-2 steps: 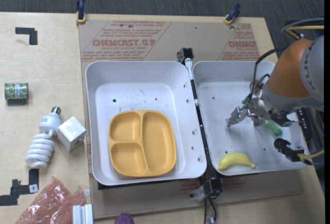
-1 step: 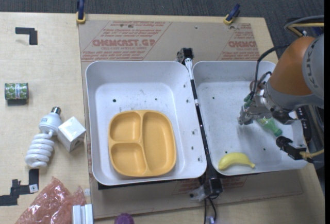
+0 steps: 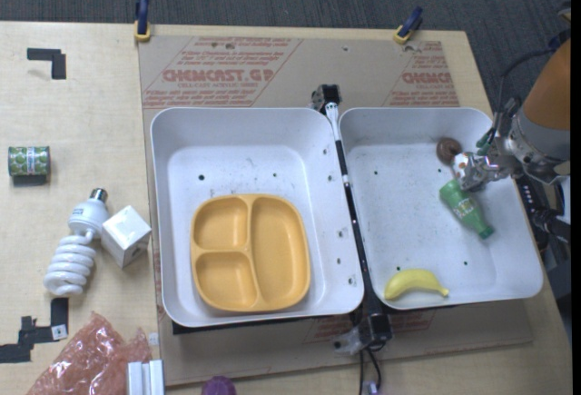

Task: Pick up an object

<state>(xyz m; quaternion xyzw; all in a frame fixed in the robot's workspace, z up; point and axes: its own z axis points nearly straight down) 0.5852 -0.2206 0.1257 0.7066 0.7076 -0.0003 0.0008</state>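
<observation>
In the right bin (image 3: pixel 399 243) a green bottle (image 3: pixel 466 207) lies tilted near the right wall. A yellow banana (image 3: pixel 416 284) rests at the bin's front edge, and a small brown round object (image 3: pixel 448 148) sits toward the back right. My gripper (image 3: pixel 472 168) reaches in from the right and hovers just above the bottle's upper end, between it and the brown object. Nothing shows between its fingertips. The left bin (image 3: pixel 182 148) holds a yellow divided plate (image 3: pixel 250 251).
Left of the bins on the bench lie a spiral light bulb (image 3: pixel 74 243), a white cube (image 3: pixel 126 235), a small green can (image 3: pixel 28 162) and a pink mesh bag (image 3: pixel 86 357). A black divider rail (image 3: pixel 343 193) runs between the bins.
</observation>
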